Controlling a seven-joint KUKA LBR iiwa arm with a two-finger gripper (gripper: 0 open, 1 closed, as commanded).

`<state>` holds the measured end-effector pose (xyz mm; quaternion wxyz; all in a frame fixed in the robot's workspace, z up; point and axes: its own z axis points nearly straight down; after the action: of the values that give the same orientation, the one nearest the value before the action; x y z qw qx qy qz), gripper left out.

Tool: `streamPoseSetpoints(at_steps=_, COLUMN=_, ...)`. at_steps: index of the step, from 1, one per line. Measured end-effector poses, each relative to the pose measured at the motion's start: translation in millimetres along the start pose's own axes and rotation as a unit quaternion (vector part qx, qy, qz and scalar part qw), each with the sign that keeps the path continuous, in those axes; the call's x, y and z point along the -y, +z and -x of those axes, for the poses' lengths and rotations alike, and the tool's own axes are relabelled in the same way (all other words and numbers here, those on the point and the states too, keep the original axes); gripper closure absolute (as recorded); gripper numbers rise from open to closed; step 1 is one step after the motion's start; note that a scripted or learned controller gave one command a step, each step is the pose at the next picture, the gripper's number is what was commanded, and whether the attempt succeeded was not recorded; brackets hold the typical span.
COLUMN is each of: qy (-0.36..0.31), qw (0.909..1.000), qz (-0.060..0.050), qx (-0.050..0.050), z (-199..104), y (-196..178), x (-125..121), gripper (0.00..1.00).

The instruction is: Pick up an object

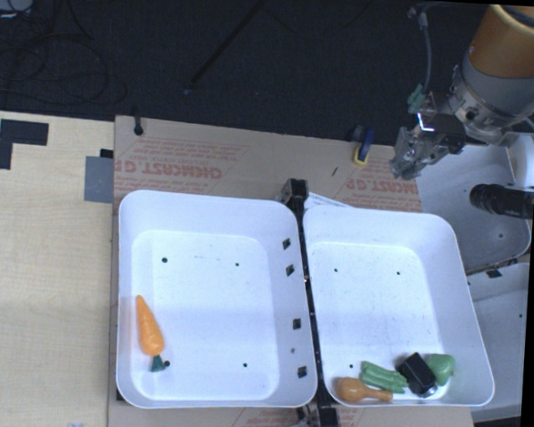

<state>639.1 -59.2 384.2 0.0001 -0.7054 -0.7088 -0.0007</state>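
Left bin [137,245]: orange carrot [150,328] near its left wall, toward the front, green tip pointing to the front. Right bin [463,286]: front right corner has a tan pear-like piece [361,391], a green pod [383,378], a black block [417,373] and a green lump [441,364], clustered and touching. Gripper [409,163] up behind the right bin, above the bench, nothing visibly held; finger state cannot tell
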Motion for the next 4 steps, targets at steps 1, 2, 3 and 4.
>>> streamPoseSetpoints(at_steps=1, qy=-0.001, qw=1.0000, qz=0.001, qx=0.000, z=-51.1, y=-50.5, x=7.7, gripper=1.00)
streamPoseSetpoints(at_steps=2, qy=0.004, qw=1.0000, qz=-0.006, qx=0.001, z=-10.9, y=61.0, x=-4.1, gripper=1.00)
streamPoseSetpoints(at_steps=3, qy=0.005, qw=1.0000, qz=0.000, qx=0.002, z=51.9, y=34.5, x=-4.2, gripper=1.00)
streamPoseSetpoints(at_steps=4, qy=0.000, qw=1.0000, qz=0.001, qx=0.000, z=2.5, y=-7.1, x=-5.3, gripper=1.00)
